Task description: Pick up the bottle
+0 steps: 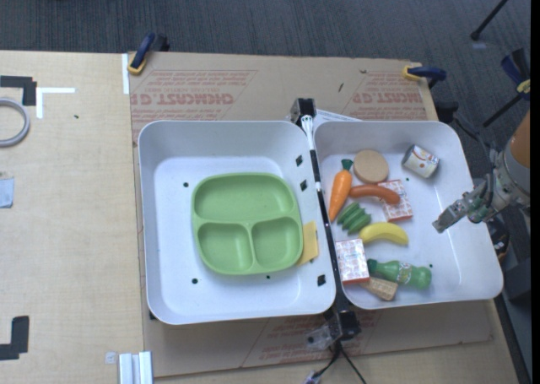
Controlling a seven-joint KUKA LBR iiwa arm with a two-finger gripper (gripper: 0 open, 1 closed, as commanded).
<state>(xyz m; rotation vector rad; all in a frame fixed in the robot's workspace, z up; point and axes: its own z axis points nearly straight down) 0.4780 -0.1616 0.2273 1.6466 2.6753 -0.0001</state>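
Cardboard covers the surface [67,230] under two white bins. Nearest, the green bottle [400,272] lies sideways along the right bin's [472,285] front wall; probably light, stiff, slick, best gripped across its body. Farther right, the pincer [445,220] hovers; its state I cannot tell.

The cardboard sheet [211,87] bears upside-down red print, seemingly "CHEMCAST GP".

The arm [516,173] is cut off by the frame's right edge, and its gripper [447,219] is too small and blurred to read the fingers. At the left edge a grey ring [12,123] is cut off. The bottle [401,273], lower right, has an unreadable label.
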